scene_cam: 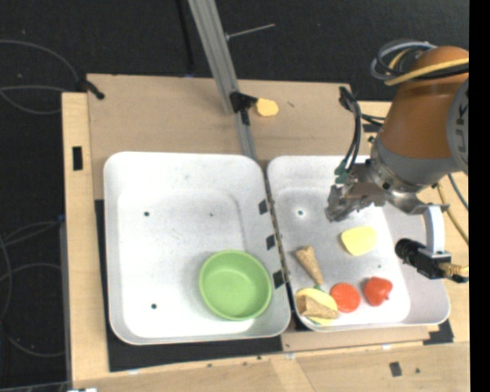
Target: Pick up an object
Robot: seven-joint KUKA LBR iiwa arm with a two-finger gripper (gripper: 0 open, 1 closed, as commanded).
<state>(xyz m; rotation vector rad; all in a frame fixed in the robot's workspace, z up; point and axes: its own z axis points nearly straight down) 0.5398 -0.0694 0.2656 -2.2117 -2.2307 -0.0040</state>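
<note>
One yellow block [358,240] lies in the right bin [287,188] at five o'clock from the end effector [340,207], whose state is indeterminate; judged light, rigid, best gripped across its flanks.

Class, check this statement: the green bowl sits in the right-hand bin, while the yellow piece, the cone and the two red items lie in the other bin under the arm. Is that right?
Not quite. The camera view shows the green bowl in the left bin, not the right. The rest stands: the yellow piece, the cone and the two red items lie in the right bin, under the arm.
</note>
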